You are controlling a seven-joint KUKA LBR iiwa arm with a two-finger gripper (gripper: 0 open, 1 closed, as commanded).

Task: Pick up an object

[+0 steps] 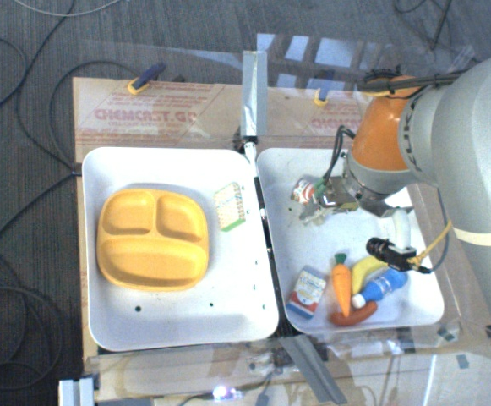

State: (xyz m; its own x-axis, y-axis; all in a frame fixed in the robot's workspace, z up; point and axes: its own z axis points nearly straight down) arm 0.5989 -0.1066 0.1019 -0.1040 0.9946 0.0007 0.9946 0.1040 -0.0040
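Note:
My gripper (319,203) reaches into the upper left part of the right bin (283,235), below the orange wrist band. A small crumpled silver and red thing (303,192) lies right by its tip; I cannot tell whether it is held. Along the bin's front lie a small red and white carton (308,292), a toy carrot (340,284), a yellow banana (365,268), a blue bottle with a white cap (381,287) and a red sausage (353,315).
The left bin (101,320) holds a yellow divided plate (152,238) and a small green and white packet (230,205) near its right wall. A raised rim divides the two bins. The grey arm covers the right bin's far right corner.

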